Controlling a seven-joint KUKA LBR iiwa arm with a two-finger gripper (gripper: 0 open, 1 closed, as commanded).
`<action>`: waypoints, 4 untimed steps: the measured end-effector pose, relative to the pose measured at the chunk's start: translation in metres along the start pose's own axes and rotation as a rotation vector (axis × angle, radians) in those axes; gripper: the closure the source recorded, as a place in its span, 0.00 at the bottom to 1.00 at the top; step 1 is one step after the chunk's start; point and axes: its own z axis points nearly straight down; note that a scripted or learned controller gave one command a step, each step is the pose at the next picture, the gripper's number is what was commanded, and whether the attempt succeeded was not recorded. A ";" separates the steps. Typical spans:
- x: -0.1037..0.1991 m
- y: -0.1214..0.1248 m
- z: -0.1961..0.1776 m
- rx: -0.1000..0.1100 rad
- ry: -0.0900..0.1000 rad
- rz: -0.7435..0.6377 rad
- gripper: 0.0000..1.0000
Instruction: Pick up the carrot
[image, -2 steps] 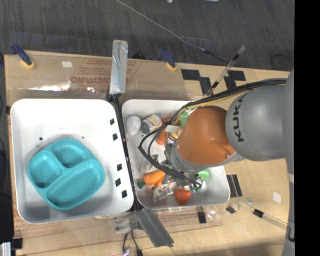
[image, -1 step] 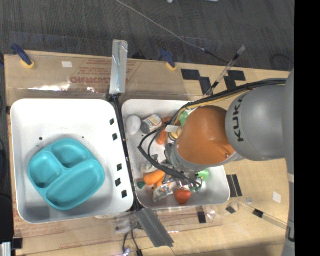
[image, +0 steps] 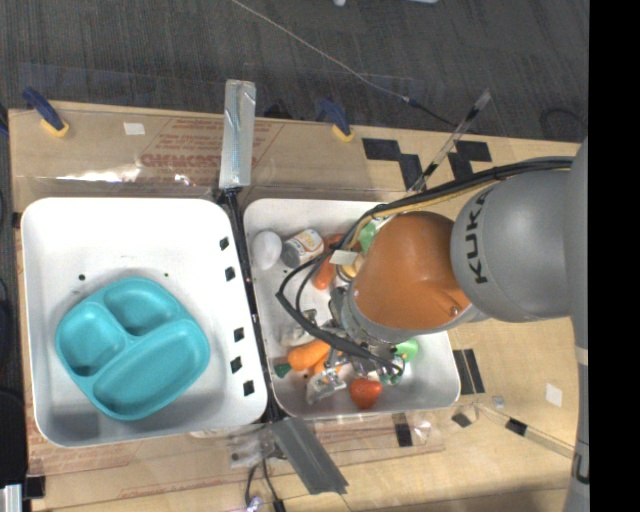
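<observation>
In the camera view, the arm reached over the right bin, with the gripper low among the clutter. The carrot lay in that bin's lower left part, just beside the gripper. The teal divided plate sat in the left bin.

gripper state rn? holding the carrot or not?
Pincer: down in the right bin beside the carrot, under the arm's wrist; open, shut or holding cannot be told.
</observation>
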 end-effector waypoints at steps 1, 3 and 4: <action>-0.002 0.001 -0.010 0.002 -0.009 -0.005 1.00; -0.011 0.019 -0.155 0.001 0.001 -0.101 1.00; -0.060 0.061 -0.126 -0.001 0.004 0.068 1.00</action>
